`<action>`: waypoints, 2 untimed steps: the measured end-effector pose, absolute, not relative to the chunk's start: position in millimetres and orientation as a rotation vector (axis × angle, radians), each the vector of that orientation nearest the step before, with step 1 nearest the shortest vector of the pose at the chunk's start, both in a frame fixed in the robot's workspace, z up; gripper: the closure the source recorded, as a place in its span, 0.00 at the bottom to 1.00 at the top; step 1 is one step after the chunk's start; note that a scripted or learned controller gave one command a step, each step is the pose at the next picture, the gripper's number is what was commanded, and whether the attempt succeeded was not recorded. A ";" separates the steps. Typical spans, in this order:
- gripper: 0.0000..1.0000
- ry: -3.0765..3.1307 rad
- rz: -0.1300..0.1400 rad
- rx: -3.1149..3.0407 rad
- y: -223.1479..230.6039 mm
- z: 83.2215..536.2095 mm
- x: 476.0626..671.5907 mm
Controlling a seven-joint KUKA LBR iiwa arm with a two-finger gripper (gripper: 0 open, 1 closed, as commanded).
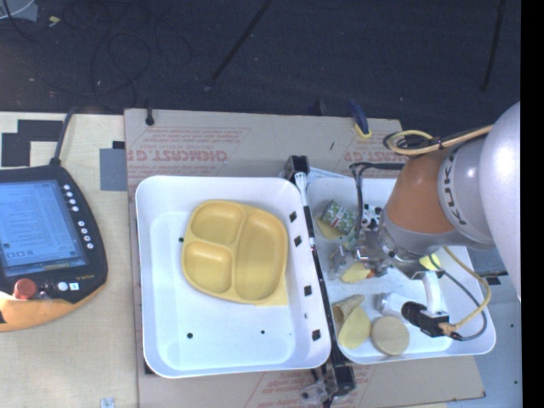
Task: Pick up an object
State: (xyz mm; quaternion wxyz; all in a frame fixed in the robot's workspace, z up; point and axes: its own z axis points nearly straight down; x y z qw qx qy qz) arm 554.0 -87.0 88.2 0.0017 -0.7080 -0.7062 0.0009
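While hovering with gripper [367,256] in right bin [478,314], just beside yellow chunk [354,273] lying below-left; open or closed, cannot tell

Yellow three-compartment plate [234,249]: flat, face up, just left of the right bin [425,356]. Inside that bin: crumpled green-and-white packet [337,219] at the far left corner; small yellow piece [355,272] mid-left; pale yellow wedge [355,328] and round tan disc [390,335] side by side along the near wall.
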 end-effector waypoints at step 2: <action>1.00 -2.230 -0.008 -2.212 1.6 192.5 532.7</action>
